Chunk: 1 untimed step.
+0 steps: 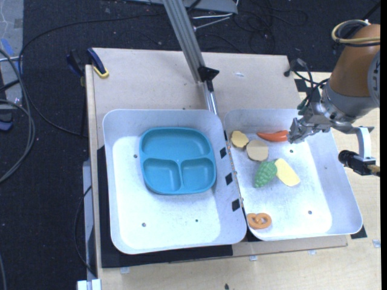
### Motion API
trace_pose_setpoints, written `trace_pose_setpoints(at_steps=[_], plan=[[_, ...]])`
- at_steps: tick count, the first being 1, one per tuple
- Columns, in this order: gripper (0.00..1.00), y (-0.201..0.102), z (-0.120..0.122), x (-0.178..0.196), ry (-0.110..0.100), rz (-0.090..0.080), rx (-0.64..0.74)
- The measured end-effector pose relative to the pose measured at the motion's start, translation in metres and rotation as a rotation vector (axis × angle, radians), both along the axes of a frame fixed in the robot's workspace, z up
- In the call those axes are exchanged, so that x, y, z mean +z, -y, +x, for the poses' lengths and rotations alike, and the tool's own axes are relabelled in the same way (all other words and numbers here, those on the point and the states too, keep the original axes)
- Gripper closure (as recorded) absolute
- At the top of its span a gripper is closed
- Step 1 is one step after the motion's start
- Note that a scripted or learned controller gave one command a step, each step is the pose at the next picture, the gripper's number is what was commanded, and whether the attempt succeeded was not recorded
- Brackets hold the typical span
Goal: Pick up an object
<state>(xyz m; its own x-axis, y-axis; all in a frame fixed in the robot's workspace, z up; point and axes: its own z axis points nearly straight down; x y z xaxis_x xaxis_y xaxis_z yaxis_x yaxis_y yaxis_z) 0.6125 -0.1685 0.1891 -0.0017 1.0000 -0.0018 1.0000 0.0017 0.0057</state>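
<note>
The right bin (338, 192) holds several small toy foods. A red-orange chilli (272, 136) lies near its back wall. Beside it are a yellow rounded piece (239, 139) and a tan round piece (257, 152). Further forward lie a green broccoli (265, 174) and a yellow wedge (288, 173), and an orange pretzel (260, 221) sits at the front left corner. My gripper (297, 135) is low in the bin, right at the chilli's right end. Nothing is visibly lifted.
The left bin (121, 222) carries a blue divided plate (178, 160). A slanted metal pole (184, 32) rises from between the bins at the back. The grey arm with its orange band (357, 59) comes in from the right, above the right bin's far corner.
</note>
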Motion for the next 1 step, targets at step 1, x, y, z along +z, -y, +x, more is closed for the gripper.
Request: trace_pose_setpoints(at_steps=[1], plan=[[1.00, 0.0001, 0.0012, 0.0532, 0.000, 0.000, 0.001]])
